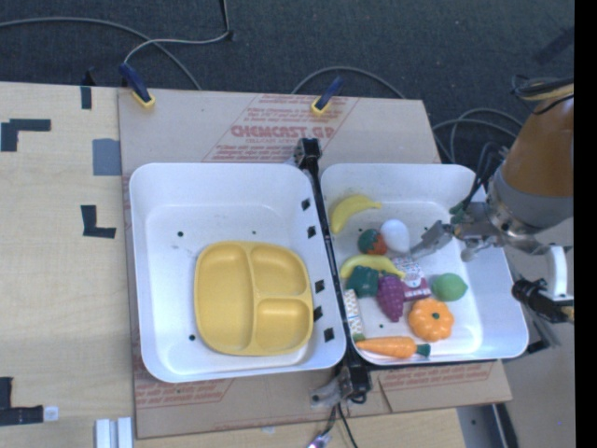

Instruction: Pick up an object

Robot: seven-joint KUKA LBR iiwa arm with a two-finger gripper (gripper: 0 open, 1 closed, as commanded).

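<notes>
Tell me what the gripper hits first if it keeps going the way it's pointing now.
Probably the white egg: the gripper points left across the right bin toward it. Its height above the toys is unclear, so it might pass over.

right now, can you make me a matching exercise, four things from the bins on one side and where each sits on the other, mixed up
Things:
1. yellow divided plate
2. carrot
3. white egg
4. pumpkin

Places:
A. along the near edge of the right bin
B. in the left bin
C. just below the green lime
D. close to the gripper, below the upper banana

Pairs: 1-B, 2-A, 3-D, 4-C
</notes>
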